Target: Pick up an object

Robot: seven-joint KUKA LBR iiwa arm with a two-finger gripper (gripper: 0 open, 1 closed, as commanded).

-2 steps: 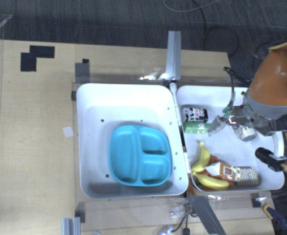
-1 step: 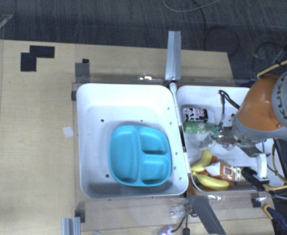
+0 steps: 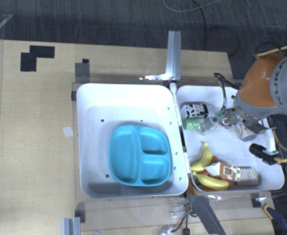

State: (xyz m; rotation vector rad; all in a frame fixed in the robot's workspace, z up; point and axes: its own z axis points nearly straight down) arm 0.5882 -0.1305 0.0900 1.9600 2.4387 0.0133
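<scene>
The gripper is hanging low over the upper middle of the right bin, below the arm's orange band. How far its jaws are spread cannot be told from this slanted view, and nothing is showing between them.

Just to the left of the jaws, a crumpled clear plastic wrapper is lying nearly in contact with them, and beyond it a green object is sitting against the wall between the 2 bins. Above that, up and to the left of the jaws, a small black-and-white packet is resting in the bin's upper left corner.

Below the jaws and a little left, 2 bananas are lying together: the upper banana is curving with its long axis running from the stem tip nearest the jaws down toward the divider, and the lower banana is lying roughly along the bin's bottom edge. Straight below the jaws, an orange-and-white carton is lying on its side, its long axis running left to right, its left end touching the bananas.

Well to the left of the jaws, the left bin is holding a blue divided tray with 3 compartments.
</scene>
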